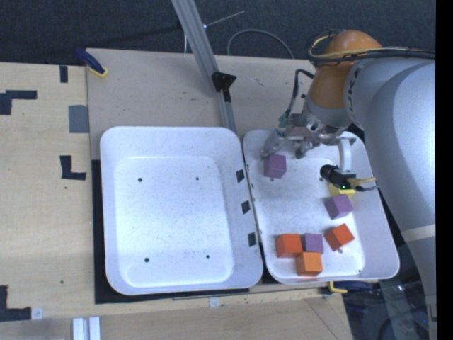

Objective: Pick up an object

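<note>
My gripper (pixel 286 147) hangs over the far end of the right bin (pixel 379 257), its two fingers spread apart and open. A purple cube (pixel 275 166) lies on the bin floor just in front of the left finger (pixel 270 147), touching or nearly touching its tip, not between the two fingers. Further toward the near end lie a second purple cube (pixel 339 205), an orange cube (pixel 340 236), and a tight cluster of an orange cube (pixel 288 245), a purple cube (pixel 313 243) and another orange cube (pixel 309 263).
The left bin (pixel 107 154) sits beside the right one, their rims meeting at the middle. A slanted metal rail (pixel 202 41) runs down to the bins' far edge. The grey arm (pixel 403 133) covers the right side.
</note>
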Tool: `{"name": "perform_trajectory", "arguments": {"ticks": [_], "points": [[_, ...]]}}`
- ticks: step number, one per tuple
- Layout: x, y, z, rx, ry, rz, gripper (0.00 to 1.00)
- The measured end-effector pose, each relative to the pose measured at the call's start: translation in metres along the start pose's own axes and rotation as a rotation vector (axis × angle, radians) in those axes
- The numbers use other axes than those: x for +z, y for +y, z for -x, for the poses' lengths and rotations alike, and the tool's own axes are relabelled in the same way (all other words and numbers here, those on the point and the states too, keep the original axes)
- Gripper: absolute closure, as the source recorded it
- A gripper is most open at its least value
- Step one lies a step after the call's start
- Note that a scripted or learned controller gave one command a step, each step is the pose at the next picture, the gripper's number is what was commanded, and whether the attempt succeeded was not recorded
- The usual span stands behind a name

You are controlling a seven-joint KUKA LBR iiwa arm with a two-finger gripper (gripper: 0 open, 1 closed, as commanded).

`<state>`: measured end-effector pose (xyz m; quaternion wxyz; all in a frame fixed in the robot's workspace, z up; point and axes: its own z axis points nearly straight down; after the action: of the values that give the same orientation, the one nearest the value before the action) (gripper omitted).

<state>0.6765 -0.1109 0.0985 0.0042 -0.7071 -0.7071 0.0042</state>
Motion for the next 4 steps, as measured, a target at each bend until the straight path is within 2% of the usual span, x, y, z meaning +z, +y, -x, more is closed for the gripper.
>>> {"name": "perform_trajectory", "arguments": {"ticks": [1,2,4], "points": [[-0.011,0.000,-0.001,-0.002,-0.001,0.001,1.00],[-0.055,-0.005,-0.005,-0.001,0.000,0.015,1.00],[-0.147,0.000,-0.013,-0.003,0.000,0.016,1.00]]}}
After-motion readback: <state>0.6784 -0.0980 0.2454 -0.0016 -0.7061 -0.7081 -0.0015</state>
